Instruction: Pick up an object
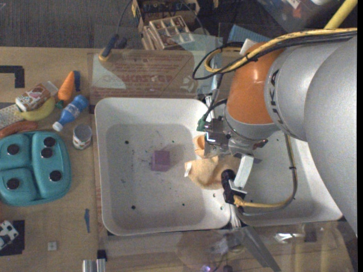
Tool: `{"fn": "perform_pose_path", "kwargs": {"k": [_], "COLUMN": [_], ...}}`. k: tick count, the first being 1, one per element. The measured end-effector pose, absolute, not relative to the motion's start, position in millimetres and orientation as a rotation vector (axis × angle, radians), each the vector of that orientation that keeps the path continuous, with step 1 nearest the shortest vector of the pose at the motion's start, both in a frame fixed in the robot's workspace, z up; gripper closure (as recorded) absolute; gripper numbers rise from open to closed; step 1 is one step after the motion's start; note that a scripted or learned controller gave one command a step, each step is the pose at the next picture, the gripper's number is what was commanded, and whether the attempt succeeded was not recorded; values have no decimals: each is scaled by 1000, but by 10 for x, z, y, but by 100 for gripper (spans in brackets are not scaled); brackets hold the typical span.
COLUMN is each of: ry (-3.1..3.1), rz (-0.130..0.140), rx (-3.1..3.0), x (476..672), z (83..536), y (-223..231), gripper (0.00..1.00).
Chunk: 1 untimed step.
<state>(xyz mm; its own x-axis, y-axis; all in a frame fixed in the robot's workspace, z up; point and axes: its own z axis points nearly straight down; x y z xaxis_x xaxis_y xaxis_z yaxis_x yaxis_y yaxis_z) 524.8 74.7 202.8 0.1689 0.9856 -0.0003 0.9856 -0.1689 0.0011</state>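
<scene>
A small purple cube (pixel 161 160) lies flat near the middle of the left white bin (pixel 113 152). A tan, crumpled-looking object (pixel 202 173) rests at the right edge of that bin, against the divider to the right bin (pixel 306 203). The arm's orange band (pixel 252 95) and grey wrist hang over that divider. My gripper (pixel 216 147) points down just above and to the right of the tan object, and the wrist hides most of it. The cube sits well to the left of the gripper, apart from it.
On the bench left of the bins lie a teal moulded tray (pixel 34 166), a small can (pixel 82 135), a blue bottle (pixel 71 111), a carrot (pixel 68 84) and a banana (pixel 39 111). A clear panel (pixel 144 72) stands behind the left bin. Yellow cable (pixel 266 204) loops over the right bin.
</scene>
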Motion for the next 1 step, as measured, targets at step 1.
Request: {"fn": "perform_pose_path", "kwargs": {"k": [1], "ry": [1688], "rz": [-3], "rx": [2649], "x": [4855], "z": [3104], "y": [-91], "gripper": [100]}}
